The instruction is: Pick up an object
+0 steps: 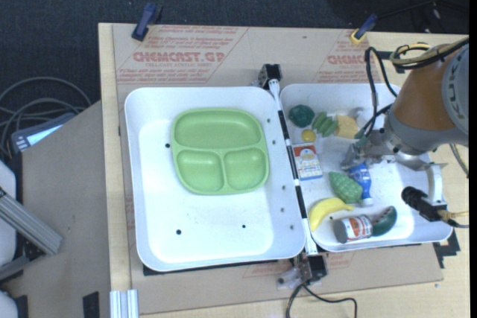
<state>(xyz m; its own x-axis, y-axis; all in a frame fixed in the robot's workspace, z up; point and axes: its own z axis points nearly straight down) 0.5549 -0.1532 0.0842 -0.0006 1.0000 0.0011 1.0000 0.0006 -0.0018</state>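
Bench: a brown cardboard-covered bench top (223,52) printed with red lettering is being seen from above, with blue clamps at its far edge.
Left bin: a shallow white plastic bin (149,182) is being occupied near its middle by a pale green three-compartment plastic tray (220,150).
Right bin: a shallow white plastic bin (406,234) is being shared by the small objects and the arm's tool.
Arm: the grey arm with an orange band (428,104) is being extended in from the right over the right bin.
Gripper: the metal two-finger gripper (359,156) is being held low in the middle of the right bin, close to a blue-and-white tube-like item (362,179); how its fingers are set cannot be told.
Banana: a yellow plastic banana (325,210) is being kept at the near left of the right bin.
Can: a small grey can with a red label (352,228) is lying on its side just beside the banana.
Carton: a small white and red carton (306,162) is lying against the right bin's left wall.
Green pieces: a dark green rounded item (301,115) and a light green item (325,123) are being kept at the far end, with a bumpy green item (346,186) sitting near the middle.
Yellow block: a pale yellow block (346,125) is sitting beside the light green item.
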